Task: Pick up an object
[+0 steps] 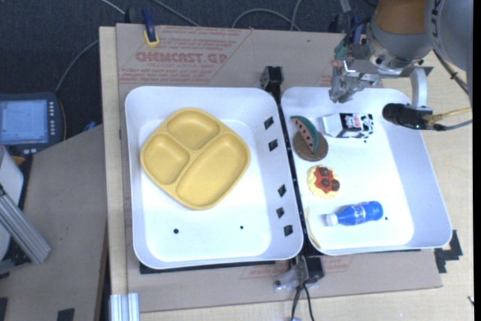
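Gripper point(340, 92), finger state not discernible, nothing seen held, poised over right bin point(428, 162) far edge; black-and-white carton point(348, 124), just beside, is best approached by a centred, vertical descent.

Red lettering reading "CHEMCAST G P" is printed across the far edge of the brown board point(225, 49) beneath the bins; smaller lines below it are illegible.

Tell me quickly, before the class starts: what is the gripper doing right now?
Gripper: above the far edge of the right bin, holding nothing that can be seen; open or closed cannot be told.
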`<state>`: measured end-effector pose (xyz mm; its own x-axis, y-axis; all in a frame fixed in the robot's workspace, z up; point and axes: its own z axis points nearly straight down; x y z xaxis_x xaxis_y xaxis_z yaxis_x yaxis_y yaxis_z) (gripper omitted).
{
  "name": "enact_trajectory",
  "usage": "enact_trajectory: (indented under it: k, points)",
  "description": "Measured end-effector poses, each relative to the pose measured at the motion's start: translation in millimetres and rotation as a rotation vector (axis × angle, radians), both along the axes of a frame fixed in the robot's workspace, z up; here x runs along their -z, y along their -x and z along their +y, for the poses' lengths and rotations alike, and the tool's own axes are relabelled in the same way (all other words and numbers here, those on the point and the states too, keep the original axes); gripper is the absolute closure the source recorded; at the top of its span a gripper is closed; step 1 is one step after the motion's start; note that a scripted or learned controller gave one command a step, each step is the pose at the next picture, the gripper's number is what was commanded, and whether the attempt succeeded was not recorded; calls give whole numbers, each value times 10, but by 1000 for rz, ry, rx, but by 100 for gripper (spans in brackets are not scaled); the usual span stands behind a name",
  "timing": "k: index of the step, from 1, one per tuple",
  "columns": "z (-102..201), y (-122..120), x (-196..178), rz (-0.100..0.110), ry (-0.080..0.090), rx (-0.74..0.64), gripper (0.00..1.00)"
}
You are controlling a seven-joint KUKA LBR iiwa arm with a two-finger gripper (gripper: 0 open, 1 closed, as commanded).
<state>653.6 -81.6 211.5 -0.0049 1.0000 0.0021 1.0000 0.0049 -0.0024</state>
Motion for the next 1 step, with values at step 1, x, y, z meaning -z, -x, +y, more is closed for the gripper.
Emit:
enact_trajectory:
  k: [1]
  points:
    - [528, 176, 64, 2, 0, 0, 100]
